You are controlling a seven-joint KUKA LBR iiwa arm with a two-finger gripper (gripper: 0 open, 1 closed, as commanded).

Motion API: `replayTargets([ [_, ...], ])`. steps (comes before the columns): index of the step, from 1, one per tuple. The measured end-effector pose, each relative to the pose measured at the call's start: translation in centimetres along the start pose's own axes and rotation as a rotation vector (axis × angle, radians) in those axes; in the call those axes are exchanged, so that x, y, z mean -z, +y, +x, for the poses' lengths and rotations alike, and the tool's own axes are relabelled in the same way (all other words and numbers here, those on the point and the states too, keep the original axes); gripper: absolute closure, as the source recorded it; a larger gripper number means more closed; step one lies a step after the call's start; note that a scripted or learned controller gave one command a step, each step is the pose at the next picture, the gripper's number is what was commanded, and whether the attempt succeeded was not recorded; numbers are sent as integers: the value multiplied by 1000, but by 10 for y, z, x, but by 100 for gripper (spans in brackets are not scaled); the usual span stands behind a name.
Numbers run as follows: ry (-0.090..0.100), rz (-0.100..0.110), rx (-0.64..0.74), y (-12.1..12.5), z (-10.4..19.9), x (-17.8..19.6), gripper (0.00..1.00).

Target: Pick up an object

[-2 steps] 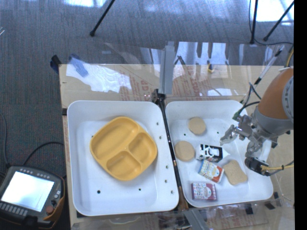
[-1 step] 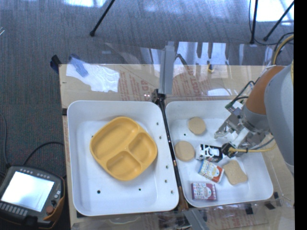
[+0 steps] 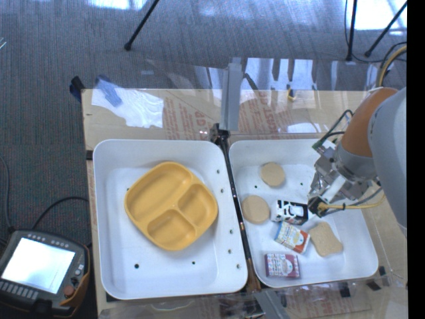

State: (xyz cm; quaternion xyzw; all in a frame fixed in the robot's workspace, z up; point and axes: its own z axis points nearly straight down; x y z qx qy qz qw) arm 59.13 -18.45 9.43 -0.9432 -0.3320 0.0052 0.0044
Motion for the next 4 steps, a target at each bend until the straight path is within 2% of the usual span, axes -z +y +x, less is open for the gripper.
replayTargets([
  [1, 4, -8, 420, 16, -7, -7, 100],
  [2, 2, -11, 891, -9, 6, 38, 100],
  [3, 0, -10, 1159, 2, -20, 35, 100],
  [4, 0, -11, 1313, -2, -45, 41, 100],
])
